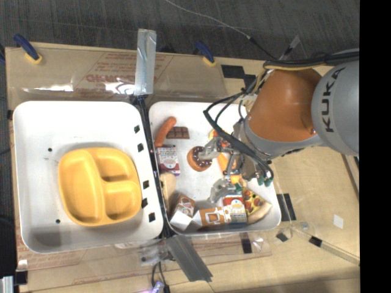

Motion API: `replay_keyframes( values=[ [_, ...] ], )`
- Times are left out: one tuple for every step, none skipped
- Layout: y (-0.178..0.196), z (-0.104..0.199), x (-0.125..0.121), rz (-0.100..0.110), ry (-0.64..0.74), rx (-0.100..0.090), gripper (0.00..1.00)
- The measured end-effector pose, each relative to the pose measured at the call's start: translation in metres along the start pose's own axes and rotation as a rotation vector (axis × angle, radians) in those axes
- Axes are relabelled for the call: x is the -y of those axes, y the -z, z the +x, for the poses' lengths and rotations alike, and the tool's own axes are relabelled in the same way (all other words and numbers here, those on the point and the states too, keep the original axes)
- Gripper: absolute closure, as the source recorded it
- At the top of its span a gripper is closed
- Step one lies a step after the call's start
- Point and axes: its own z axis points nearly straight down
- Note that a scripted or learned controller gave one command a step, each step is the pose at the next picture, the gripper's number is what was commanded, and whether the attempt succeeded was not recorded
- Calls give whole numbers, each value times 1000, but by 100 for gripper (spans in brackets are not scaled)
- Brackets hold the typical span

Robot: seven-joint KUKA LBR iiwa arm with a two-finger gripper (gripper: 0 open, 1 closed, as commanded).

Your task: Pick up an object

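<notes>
Up close to the camera is the big grey and orange robot arm (287,112), reaching in from the right over the right bin (183,107). Its claw (223,173) hangs low in the middle of that bin, and I cannot tell how wide it is or if it has hold of anything — wires and metal bits get in the way. No toy shows between its tips, so my guess is that nothing is picked up yet. Things to grab lie all around it: a chocolate donut (198,159) just beside it on the left, a red juice box (234,209) and a pizza slice (256,201) right under it toward the front wall, and a sausage (165,130) and a brown chocolate bar (178,133) farther back. A small snack packet (167,159) sits by the bin's left wall. The left bin (36,118) has a yellow tray (98,185) in it. What could go wrong? The toys at the front are packed tight — so the claw could land on two at once and pinch neither. It could also push the juice box against the wall and slide off. The round donut might roll away if it gets bumped on its side.
</notes>
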Motion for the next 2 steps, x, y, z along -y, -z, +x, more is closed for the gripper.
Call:
replay_keyframes(
  values=[
    [-86,-9,68,2,112,12,0],
    [-103,-12,76,1,14,11,0]
  ],
)
